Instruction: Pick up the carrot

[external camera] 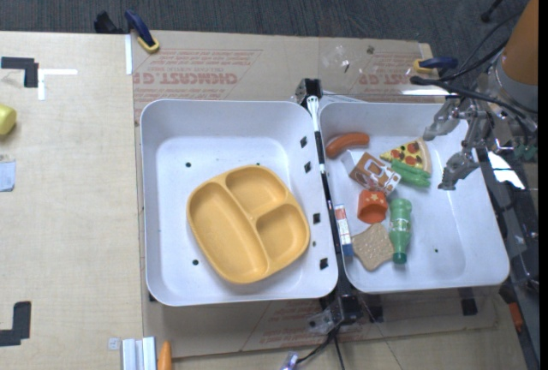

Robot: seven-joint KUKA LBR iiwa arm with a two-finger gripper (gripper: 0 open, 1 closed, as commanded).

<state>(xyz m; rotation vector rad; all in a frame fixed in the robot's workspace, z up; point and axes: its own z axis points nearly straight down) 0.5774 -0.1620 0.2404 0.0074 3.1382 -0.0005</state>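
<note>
Seen from above at a slant, a pale table (68, 231) carries two shallow white bins side by side on a sheet of printed cardboard (214, 68). The left bin (163, 188) holds a yellow plate (247, 223) with three compartments, lying flat near its middle. The right bin (462, 248) holds a cluster of toy foods toward its left half: a reddish sausage (347, 143) near the top, a pizza slice (411, 156) with a green strip along its lower edge, a small brown and white packet (375, 172), a green bottle (400, 229) lying lengthwise, a slice of brown bread (372, 247), and a narrow tube (342, 231) along the bin's left wall. The carrot (372, 205) seems to be the short orange piece in the middle of this cluster, touching the packet above and just beside the bottle; its shape is hard to make out at this size. The grey arm enters from the right and is cut off by the picture's edge. Its claw (445, 154) hovers over the upper right part of the right bin, well apart from the carrot, with its two metal fingers spread apart and nothing between them. A yellow object (6, 119) at the table's far left is cut off by the edge.
</note>
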